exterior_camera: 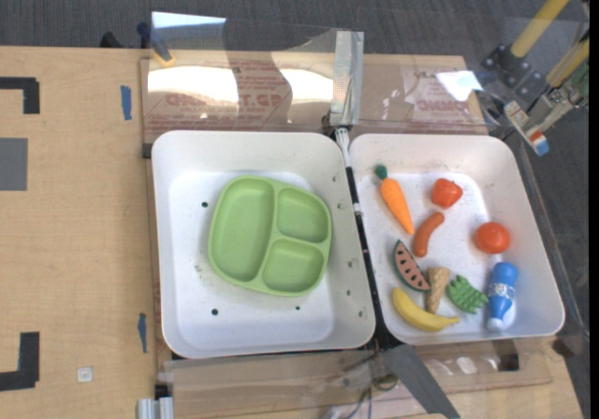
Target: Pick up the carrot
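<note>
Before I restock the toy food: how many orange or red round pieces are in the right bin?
2: a red plastic pepper near the far wall, and an orange-red plastic tomato toward the right wall. None seems hidden.

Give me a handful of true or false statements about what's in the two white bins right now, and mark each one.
1. The carrot lies in the right bin. True.
2. The green divided plate sits in the right bin. False: it is in the left bin.
3. The banana lies at the right bin's near edge. True.
4. The carrot rests on the plate. False: it lies on the bin floor, beside the sausage.
5. The blue bottle stands next to the carrot. False: it is at the opposite side of the bin, below the orange ball.
</note>
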Robot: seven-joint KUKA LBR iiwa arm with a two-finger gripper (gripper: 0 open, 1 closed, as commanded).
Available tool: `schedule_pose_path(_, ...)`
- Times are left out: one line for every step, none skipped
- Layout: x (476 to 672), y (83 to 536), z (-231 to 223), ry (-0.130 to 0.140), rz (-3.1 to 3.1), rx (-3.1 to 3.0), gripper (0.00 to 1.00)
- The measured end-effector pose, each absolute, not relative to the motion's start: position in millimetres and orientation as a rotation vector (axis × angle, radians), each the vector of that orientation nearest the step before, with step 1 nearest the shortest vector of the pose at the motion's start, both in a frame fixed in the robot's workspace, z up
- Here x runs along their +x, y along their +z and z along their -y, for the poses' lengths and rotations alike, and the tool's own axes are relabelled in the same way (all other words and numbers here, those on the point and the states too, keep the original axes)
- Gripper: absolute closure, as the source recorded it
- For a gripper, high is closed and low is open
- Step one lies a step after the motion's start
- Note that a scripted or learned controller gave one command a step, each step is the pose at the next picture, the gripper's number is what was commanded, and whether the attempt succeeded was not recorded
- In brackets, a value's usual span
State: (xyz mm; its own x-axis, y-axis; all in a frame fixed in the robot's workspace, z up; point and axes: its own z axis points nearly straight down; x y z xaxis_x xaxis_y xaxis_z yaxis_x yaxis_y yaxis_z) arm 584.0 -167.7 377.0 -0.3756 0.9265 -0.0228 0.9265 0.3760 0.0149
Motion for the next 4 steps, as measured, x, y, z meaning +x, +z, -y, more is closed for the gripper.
schedule_pose_path(585.5, 387.7, 167.3, 0.0, -2.579, 1.733, 1.0)
schedule_pose_path(587.0, 398.7, 167.1, -0.001, -2.574, 1.725, 1.0)
schedule_pose_path(588.5, 409.7, 166.9, -0.001, -2.57, 1.719, 1.0)
schedule_pose_path(590.0, 420.8, 166.7, -0.001, -2.565, 1.711, 1.0)
